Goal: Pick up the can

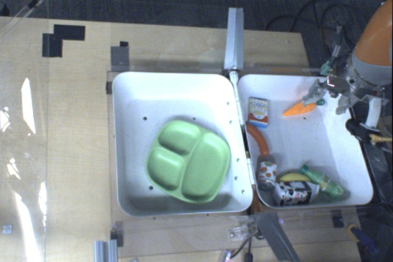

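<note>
The black-and-white patterned can lay on its side by the right bin's near edge. The gripper, finger state unclear, hung at the far edge; judged still approaching, it needed to travel nearward and descend.

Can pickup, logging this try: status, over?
Gripper over right bin's far edge, near the carrot. Can by the near-left corner, untouched. Hot dog, carton and banana crowd it.
</note>
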You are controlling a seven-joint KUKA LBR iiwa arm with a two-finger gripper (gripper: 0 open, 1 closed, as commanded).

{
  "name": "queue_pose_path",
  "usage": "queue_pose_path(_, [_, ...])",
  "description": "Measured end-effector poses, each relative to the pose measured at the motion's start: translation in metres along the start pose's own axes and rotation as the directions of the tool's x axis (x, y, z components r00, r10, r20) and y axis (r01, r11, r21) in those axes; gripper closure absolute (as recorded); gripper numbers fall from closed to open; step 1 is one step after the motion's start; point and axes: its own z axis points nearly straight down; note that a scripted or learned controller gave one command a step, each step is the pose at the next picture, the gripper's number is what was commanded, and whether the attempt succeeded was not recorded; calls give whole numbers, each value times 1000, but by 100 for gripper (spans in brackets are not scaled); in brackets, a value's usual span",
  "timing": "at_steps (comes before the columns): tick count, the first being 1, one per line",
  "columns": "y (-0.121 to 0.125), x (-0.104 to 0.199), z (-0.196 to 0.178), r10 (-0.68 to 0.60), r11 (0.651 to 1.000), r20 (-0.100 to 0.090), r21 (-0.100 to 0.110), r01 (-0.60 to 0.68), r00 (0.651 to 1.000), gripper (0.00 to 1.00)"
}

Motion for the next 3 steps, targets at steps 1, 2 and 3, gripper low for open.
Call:
queue_pose_path(1, [-6,0,66,17,1000,0,1,-17,1000,0])
queue_pose_path(2, [-48,-15,43,87,996,0,0,-87,996,0])
queue_pose_path(3, [-64,-26,83,163,987,-5,-5,-163,987,0])
